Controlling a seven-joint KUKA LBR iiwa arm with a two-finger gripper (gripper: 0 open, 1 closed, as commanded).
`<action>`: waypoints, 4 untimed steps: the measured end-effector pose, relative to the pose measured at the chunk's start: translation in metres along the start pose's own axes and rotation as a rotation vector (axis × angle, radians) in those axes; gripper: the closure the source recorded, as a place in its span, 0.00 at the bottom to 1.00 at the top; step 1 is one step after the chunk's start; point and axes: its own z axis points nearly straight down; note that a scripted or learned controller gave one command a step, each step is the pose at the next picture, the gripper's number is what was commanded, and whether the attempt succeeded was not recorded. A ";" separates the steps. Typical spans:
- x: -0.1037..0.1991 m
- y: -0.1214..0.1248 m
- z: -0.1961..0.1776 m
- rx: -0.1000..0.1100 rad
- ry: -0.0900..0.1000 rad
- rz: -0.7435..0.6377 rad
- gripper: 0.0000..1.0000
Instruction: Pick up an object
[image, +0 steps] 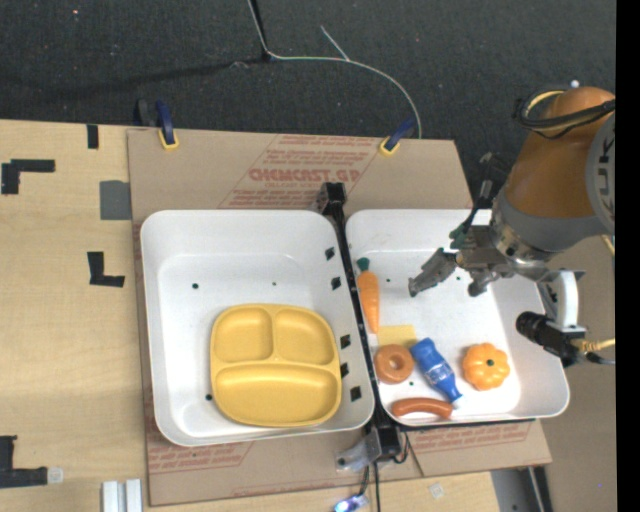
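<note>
While the arm reaches in from the right, the scene is laid out as follows.

Arm: a grey arm with an orange band (562, 130) is seen at the right edge, bent over the right bin.

End effector: the end effector (452, 278) is held above the upper middle of the right bin (400, 228); its two dark fingers are spread apart, one pointing down-left and one toward the bin's right side, and nothing is seen between them.

Right bin contents: all objects are gathered in the lower half, below the end effector and apart from it.

Carrot: an orange carrot (369, 299) is laid lengthwise against the bin's left wall, its green tip pointing up.

Yellow block: a pale yellow block (397, 333) is placed just beside the carrot's lower end.

Doughnut: a brown ring doughnut (393, 364) is lying just below the yellow block.

Blue bottle: a blue bottle (434, 367) is laid on its side, slanted, between the doughnut and the pumpkin.

Pumpkin: a small orange pumpkin (485, 366) is set near the bin's lower right.

Sausage: a reddish sausage (421, 407) is laid along the front wall, just below the bottle.

Left bin: a yellow divided plate (275, 364) with three compartments is resting in the lower middle of the left bin (170, 260).

Counter: both bins are seated on a cardboard sheet (290, 170) held to the counter (60, 300) by two blue clamps (165, 125) at its far edge.
</note>
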 end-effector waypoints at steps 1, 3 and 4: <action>0.000 0.002 -0.006 -0.013 -0.002 -0.004 0.00; -0.004 -0.009 0.112 -0.007 -0.002 -0.001 0.00; -0.003 -0.009 0.152 -0.011 -0.003 -0.002 0.00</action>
